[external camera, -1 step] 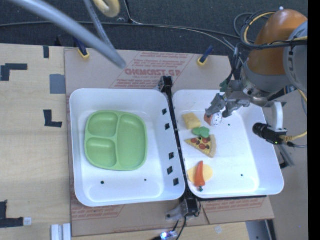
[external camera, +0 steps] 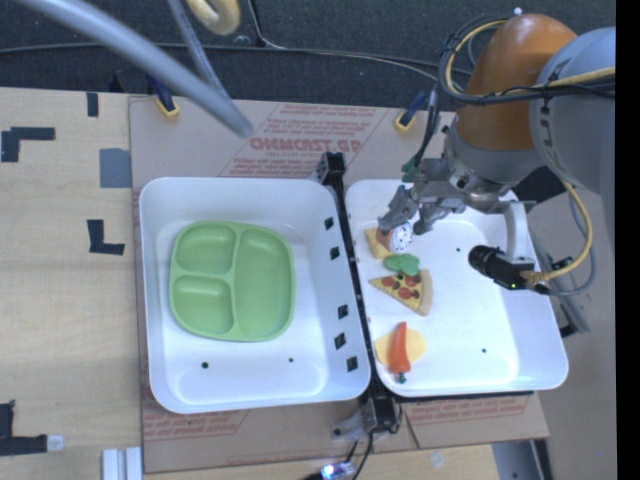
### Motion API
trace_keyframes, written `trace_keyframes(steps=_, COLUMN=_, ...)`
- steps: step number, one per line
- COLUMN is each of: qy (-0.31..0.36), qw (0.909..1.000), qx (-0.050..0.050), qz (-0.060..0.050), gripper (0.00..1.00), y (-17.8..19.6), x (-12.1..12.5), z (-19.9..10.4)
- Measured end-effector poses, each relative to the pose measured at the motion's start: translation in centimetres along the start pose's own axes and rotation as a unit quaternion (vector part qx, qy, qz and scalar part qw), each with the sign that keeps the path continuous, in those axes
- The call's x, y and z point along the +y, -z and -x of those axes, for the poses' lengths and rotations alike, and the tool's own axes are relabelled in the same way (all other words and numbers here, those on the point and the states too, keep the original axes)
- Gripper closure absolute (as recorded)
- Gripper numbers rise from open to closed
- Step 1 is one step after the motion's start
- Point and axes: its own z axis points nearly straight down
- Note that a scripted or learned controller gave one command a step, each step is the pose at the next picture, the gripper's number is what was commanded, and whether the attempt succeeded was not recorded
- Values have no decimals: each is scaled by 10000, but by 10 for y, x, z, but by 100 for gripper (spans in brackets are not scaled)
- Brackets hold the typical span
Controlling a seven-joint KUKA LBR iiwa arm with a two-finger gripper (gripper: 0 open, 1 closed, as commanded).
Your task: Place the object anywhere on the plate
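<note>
A green divided plate (external camera: 232, 280) lies in the left bin (external camera: 250, 383). The toy food is in the right bin (external camera: 500, 368): a pizza slice (external camera: 405, 290), a green leafy piece (external camera: 403, 264), an orange-yellow piece (external camera: 378, 241), a small white piece (external camera: 402, 236), and a carrot on a yellow disc (external camera: 399, 348). My gripper (external camera: 408, 224) is low over the bin's upper left, right at the small white piece. Its fingers stand apart, open, and I see nothing lifted between them.
The raised divider (external camera: 345, 268) between the two bins runs just left of the gripper. A black cable fitting (external camera: 497, 265) hangs off the wrist over the right bin. A grey pole (external camera: 130, 38) crosses the upper left, above the bench.
</note>
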Motion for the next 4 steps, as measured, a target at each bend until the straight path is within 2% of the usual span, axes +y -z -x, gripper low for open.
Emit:
trace_keyframes(steps=1, qy=-6, qw=10000, qx=-7, qz=-13, gripper=100, y=-19, x=5, z=-51)
trace_keyframes(steps=2, qy=3, qw=10000, qx=1, qz=-1, gripper=100, y=-12, x=11, z=-105)
trace_keyframes(steps=3, qy=0, qw=10000, qx=-6, qz=-8, gripper=100, y=-30, x=19, z=-162)
trace_keyframes(steps=4, qy=-20, qw=10000, qx=-10, qz=-6, gripper=0, y=-29, x=19, z=-159)
